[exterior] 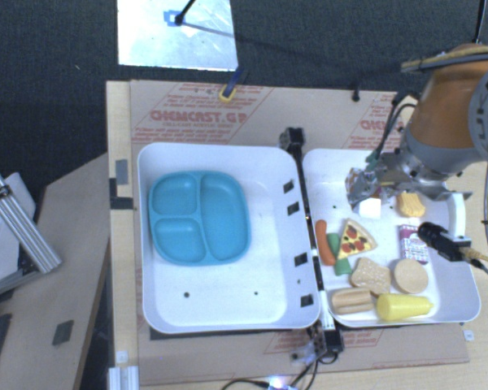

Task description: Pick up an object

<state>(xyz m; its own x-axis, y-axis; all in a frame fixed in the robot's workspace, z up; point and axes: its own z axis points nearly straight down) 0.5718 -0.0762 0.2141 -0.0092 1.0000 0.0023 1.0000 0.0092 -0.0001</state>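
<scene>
My gripper (363,190) hangs over the upper middle of the right bin (329,165), just above a small white block (370,208). Below it lie a pizza slice (355,240), an orange carrot (324,241) with a green piece (334,243) beside it, and a tan cracker (369,275). A round biscuit (410,276), a yellow cylinder (404,305), a bread roll (351,301), a maroon packet (411,241) and a yellowish lump (410,205) fill the bin's right and lower parts. Nothing shows between the fingers.
The left bin (268,283) holds a blue divided plate (199,218). A black clip row (301,218) runs along the divider between the bins. The arm's orange band (443,112) looms over the right bin's upper right corner.
</scene>
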